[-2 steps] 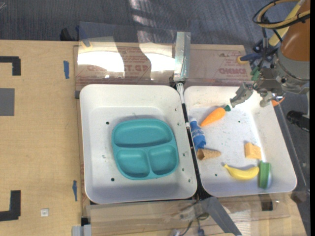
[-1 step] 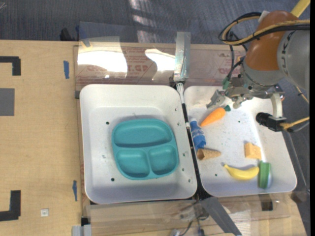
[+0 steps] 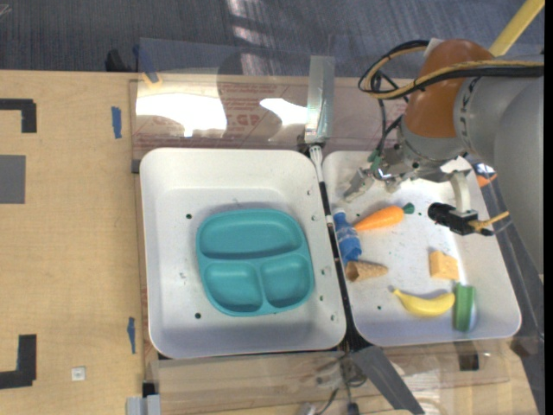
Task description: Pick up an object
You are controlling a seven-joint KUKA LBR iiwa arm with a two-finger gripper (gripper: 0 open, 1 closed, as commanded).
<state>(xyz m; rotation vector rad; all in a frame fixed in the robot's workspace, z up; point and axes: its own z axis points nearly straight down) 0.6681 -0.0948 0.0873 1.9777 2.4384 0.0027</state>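
My gripper (image 3: 366,181) hangs over the back left part of the right bin (image 3: 501,318), just above and behind an orange carrot (image 3: 380,219). Nothing shows in its grasp. A blue bottle-like thing (image 3: 347,238) lies by the bin's left wall, with a brown cone (image 3: 366,271) below it. Toward the front lie a yellow banana (image 3: 423,302), a green cylinder (image 3: 465,307) and a tan wedge (image 3: 444,265).
The left bin (image 3: 164,180) holds a teal divided plate (image 3: 255,260). A raised divider (image 3: 331,232) separates the two bins. The arm's grey body and orange band (image 3: 441,93) reach in over the right bin's back right corner.
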